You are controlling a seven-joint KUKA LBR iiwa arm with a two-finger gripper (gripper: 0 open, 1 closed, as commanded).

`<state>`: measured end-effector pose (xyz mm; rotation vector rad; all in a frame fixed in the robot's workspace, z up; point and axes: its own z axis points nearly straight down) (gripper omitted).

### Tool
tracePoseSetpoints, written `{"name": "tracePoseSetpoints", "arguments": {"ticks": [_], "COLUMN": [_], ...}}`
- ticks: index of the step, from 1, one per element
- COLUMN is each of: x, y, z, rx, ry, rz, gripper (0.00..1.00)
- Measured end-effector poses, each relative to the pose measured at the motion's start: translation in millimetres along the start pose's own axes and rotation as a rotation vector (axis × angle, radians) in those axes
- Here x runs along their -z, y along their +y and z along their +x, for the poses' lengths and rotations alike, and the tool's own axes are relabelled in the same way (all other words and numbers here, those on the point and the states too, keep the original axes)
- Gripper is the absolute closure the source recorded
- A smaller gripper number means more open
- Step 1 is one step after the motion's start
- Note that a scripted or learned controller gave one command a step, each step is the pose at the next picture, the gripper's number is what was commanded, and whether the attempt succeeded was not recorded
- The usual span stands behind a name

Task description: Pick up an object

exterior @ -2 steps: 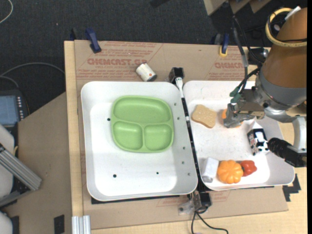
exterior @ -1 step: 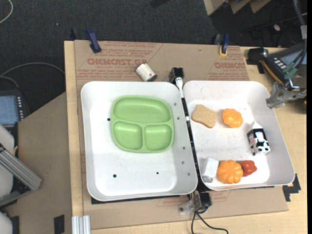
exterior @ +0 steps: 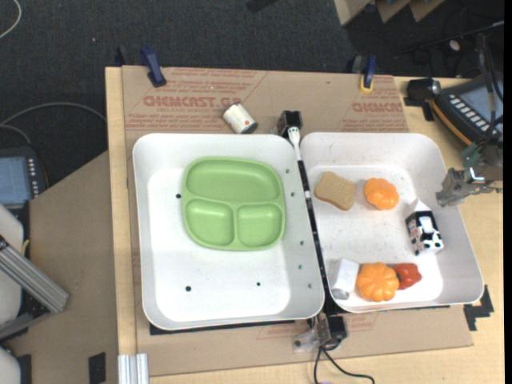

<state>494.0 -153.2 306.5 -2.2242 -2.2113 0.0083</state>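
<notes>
At the frame's right edge the gripper (exterior: 458, 187) hangs beside the right bin (exterior: 376, 144), pinching nothing; whether its fingers are spread I cannot tell. Toy cow (exterior: 424, 234) lies just below-left.

The cardboard-covered worktop (exterior: 200, 94) carries two shallow white bins: one (exterior: 152, 238) far from the claw (exterior: 456, 186), the other (exterior: 448, 246) just beside it. A small white cylinder (exterior: 238, 118) lies behind the farther bin.
</notes>
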Motion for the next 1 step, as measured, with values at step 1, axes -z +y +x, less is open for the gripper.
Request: {"name": "tracePoseSetpoints", "arguments": {"ticks": [1], "x": [20.0], "y": [58.6], "z": [-61.3], "rx": [0.003], "ry": [-0.006], "rz": [-0.015], "gripper": [1.00]}}
